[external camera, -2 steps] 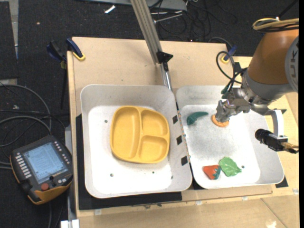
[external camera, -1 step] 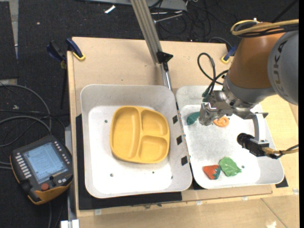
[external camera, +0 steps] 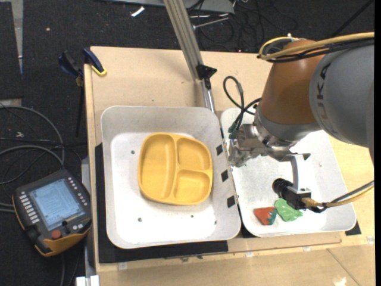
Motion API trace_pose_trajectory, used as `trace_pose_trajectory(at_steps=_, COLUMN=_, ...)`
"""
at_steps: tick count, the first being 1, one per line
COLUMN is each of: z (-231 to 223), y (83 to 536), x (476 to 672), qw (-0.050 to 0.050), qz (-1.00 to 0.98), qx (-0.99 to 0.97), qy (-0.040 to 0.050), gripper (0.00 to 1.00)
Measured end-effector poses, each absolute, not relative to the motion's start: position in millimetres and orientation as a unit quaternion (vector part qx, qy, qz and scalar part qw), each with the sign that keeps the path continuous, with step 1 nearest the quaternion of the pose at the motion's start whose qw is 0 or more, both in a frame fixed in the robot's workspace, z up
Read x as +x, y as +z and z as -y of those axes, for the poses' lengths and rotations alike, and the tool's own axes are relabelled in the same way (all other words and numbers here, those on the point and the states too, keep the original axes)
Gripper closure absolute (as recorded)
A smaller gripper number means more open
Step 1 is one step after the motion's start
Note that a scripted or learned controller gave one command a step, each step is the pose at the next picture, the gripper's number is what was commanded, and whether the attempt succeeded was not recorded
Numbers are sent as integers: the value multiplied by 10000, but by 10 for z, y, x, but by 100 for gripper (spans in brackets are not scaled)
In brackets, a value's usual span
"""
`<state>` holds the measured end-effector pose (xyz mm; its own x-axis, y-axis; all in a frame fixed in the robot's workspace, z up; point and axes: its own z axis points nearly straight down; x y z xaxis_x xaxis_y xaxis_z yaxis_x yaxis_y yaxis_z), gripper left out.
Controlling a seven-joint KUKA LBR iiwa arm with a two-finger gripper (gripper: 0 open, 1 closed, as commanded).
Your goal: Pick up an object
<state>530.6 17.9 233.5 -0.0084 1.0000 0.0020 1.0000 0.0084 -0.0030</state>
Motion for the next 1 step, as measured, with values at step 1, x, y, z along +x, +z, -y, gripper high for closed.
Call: trace_pose_trajectory(at_steps=1, z=-720, y=2439, x=5230, qw=5, qz=7104, qx=-7038, qy=-10, gripper=100)
